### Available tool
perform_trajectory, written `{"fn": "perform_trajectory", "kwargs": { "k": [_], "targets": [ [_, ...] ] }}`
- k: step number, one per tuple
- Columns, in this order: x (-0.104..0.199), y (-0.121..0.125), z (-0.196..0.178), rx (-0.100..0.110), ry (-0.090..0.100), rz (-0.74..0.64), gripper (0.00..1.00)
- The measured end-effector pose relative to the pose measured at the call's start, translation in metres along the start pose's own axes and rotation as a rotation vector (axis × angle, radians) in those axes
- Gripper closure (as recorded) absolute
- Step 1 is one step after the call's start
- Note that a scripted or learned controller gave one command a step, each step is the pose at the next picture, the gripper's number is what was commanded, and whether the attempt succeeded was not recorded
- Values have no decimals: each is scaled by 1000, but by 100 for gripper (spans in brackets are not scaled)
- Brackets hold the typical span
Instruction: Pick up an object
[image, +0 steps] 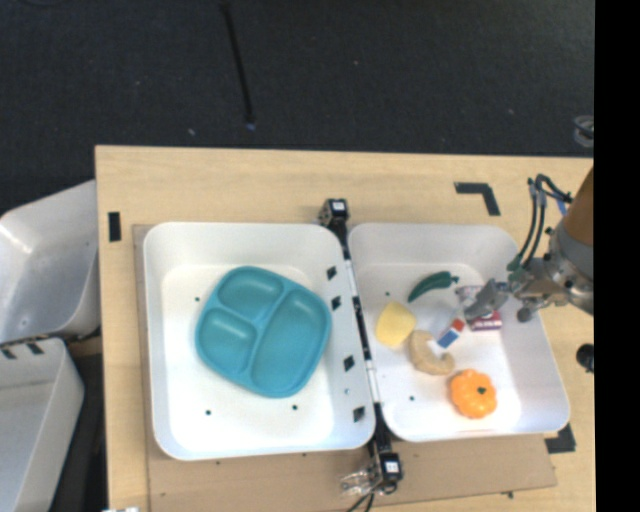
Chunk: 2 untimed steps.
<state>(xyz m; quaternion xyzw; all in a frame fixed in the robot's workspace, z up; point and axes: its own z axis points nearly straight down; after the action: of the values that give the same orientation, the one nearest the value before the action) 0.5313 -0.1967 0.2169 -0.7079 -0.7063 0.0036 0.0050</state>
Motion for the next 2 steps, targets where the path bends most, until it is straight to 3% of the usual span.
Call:
{"fn": "perform_trajectory", "kwargs": {
  "k": [1,2],
  "targets": [
    [1,3,-7,-13,-3,-4,0],
    [3,6,36,-9,-3,-3,0]
  ]
}}
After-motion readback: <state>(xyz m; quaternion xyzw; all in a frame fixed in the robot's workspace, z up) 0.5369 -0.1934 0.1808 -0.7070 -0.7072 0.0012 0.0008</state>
